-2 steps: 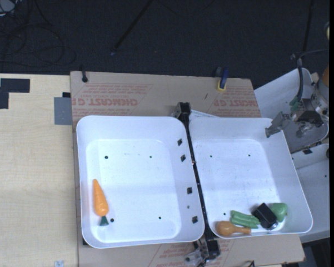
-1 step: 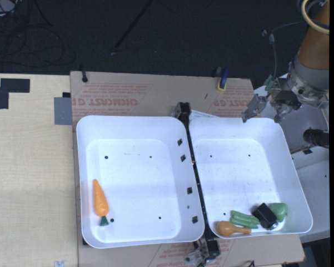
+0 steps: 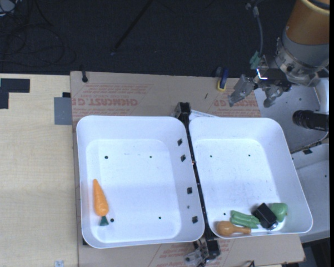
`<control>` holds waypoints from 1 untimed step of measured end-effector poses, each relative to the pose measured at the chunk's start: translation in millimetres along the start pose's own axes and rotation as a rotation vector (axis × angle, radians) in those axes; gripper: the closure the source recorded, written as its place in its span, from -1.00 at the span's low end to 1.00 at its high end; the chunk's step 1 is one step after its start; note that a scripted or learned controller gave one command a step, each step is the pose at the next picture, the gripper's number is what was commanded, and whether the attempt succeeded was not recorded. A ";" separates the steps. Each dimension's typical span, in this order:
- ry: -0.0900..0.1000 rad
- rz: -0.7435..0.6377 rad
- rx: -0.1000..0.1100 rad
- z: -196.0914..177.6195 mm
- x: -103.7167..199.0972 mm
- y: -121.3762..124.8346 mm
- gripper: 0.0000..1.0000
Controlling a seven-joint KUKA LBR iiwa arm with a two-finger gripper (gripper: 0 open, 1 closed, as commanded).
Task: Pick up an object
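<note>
Fixed overhead camera, slanted down on bins (image 3: 183,132).

A cardboard-topped bench (image 3: 128,96) bears two white bins (image 3: 130,128) side by side.

At the upper right of the frame the arm (image 3: 307,32) shows a broad orange band above a grey, ringed wrist. Below the wrist sits the hand (image 3: 254,93), made of grey metal with dark fittings. A thin dark cable (image 3: 259,26) loops up from beside the wrist.
</note>
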State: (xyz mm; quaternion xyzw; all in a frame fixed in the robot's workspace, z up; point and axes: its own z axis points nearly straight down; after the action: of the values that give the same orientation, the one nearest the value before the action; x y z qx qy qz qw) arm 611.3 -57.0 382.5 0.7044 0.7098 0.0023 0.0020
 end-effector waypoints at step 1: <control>0.003 -0.005 0.006 -10.0 122.8 34.5 -1.00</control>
State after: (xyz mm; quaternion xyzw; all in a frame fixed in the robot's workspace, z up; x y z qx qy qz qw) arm 644.8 66.0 392.7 0.7025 0.7117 0.0015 -0.0012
